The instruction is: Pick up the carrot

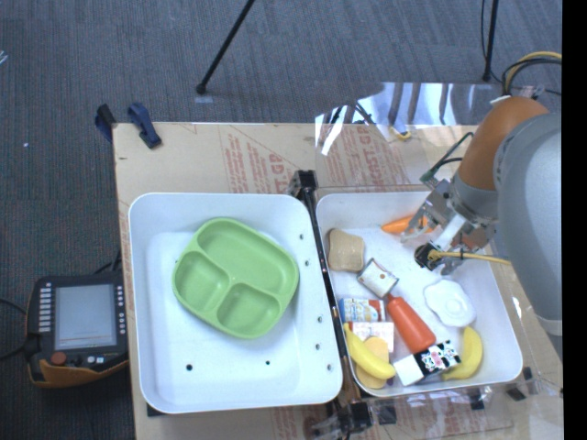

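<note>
Because the carrot [400,225] lay at the far side of the right bin [510,324], partly hidden under the gripper [437,242], a grab could slip & nudge it toward the bin wall. Jaw opening couldn't be made out; no hold on anything was visible.

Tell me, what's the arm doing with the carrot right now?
Gripper low in right bin, beside carrot. Carrot lying on bin floor. Nothing on top of it.

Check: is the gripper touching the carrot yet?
Cannot tell. In the camera view the gripper sits right over the carrot in the right bin, overlapping its right end, but the slanted angle hides any contact or gap.
</note>
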`<state>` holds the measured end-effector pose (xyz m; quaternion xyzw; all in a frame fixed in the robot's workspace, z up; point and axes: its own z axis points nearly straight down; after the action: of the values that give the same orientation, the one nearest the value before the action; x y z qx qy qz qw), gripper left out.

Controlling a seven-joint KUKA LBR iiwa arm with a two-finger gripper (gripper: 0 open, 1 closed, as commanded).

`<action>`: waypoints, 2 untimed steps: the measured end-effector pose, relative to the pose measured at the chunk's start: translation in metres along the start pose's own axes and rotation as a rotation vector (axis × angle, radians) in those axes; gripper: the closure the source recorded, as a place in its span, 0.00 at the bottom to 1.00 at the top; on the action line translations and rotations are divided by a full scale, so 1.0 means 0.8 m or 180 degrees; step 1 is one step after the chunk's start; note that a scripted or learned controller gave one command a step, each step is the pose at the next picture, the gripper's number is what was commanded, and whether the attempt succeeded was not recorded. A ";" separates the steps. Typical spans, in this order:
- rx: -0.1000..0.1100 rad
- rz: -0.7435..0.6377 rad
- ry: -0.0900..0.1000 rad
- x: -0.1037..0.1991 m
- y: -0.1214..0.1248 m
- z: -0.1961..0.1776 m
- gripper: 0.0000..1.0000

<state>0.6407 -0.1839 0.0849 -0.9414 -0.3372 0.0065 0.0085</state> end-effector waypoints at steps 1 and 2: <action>-0.0035 0.1382 0.0018 0.000 -0.016 0.000 0.00; -0.0025 0.1360 0.0005 0.001 -0.018 -0.011 1.00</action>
<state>0.6325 -0.1721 0.0942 -0.9915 -0.1300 0.0062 0.0036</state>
